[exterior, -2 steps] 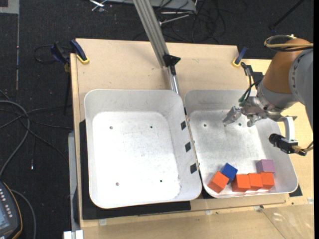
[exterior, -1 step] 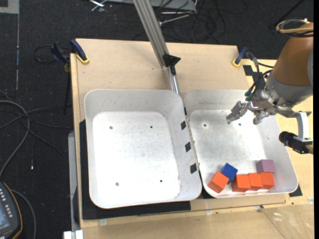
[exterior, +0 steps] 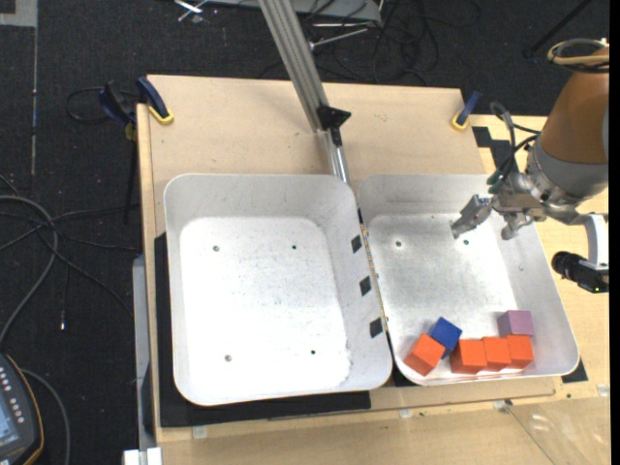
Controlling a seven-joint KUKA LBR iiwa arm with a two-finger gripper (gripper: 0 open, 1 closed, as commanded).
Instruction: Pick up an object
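Overhead slanted view of the bench [exterior: 242,114], on which two shallow white bins sit side by side. The arm [exterior: 579,124] enters from your right, and you will find its gripper [exterior: 492,217] poised over the far right part of the right bin [exterior: 426,260]. Its two fingers are spread apart, one finger [exterior: 471,215] reaching left toward the bin's middle, and nothing lies between them. The graspable objects are gathered along the near edge of the right bin, well apart from the gripper. Three orange blocks [exterior: 494,353] touch one another in a row whose long axis runs left to right, roughly parallel to the bin's near rim. A further orange block [exterior: 423,354] lies just left of that row, turned so one corner points toward the near rim. A blue block [exterior: 446,333] sits touching it on the far side, likewise rotated so its faces run diagonally to the bin walls. A mauve block [exterior: 518,322] rests at the right end of the row, on its far side, squared to the row. The left bin [exterior: 194,221] shows a speckled floor. Note the grey metal pole [exterior: 295,51] slanting from the far edge of the scene down to the junction between the bins.
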